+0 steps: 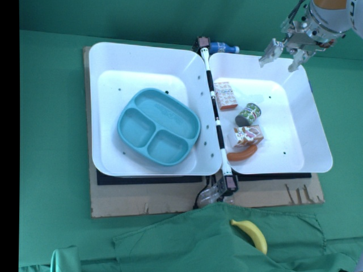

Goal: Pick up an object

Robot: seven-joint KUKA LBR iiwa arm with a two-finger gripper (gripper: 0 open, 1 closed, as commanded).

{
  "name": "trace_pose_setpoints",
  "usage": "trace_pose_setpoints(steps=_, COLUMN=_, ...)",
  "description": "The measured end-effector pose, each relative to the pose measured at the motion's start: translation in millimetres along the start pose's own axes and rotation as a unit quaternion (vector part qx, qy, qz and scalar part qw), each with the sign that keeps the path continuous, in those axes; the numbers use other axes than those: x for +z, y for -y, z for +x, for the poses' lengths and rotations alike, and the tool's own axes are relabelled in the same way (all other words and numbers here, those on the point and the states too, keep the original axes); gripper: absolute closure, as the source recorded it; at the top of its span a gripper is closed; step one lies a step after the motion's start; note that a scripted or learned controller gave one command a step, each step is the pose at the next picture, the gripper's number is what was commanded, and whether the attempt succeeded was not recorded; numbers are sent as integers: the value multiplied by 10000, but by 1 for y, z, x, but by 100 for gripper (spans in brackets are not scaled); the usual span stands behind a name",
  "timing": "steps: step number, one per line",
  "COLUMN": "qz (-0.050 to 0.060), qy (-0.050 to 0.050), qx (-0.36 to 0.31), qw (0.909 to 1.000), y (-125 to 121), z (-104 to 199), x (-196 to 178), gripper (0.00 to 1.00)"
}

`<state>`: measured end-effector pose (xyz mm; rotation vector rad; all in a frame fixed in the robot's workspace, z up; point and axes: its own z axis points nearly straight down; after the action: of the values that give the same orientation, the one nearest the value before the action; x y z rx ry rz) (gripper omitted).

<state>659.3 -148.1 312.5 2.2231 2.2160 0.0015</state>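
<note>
My gripper point(283, 57) hangs above the far edge of the right bin point(300, 123), fingers spread open with nothing between them. Down in that bin, near its left side, lie a small orange-and-white box point(226, 95), a dark green can point(248, 114) on its side, a colourful carton point(247, 135) and a red sausage point(242, 153). All of them sit well below and left of the gripper. A blue bottle point(221, 48) lies outside the bins at the far rim.
The left bin point(108, 67) holds a teal divided plate point(159, 126). A yellow banana point(251, 234) rests on the green cloth in front of the bench. Both bins stand on cardboard point(142, 200).
</note>
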Motion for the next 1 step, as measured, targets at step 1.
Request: trace_pose_setpoints(steps=1, qz=-3, qy=22, qx=11, qw=10000, y=-42, z=-42, x=73, gripper=0)
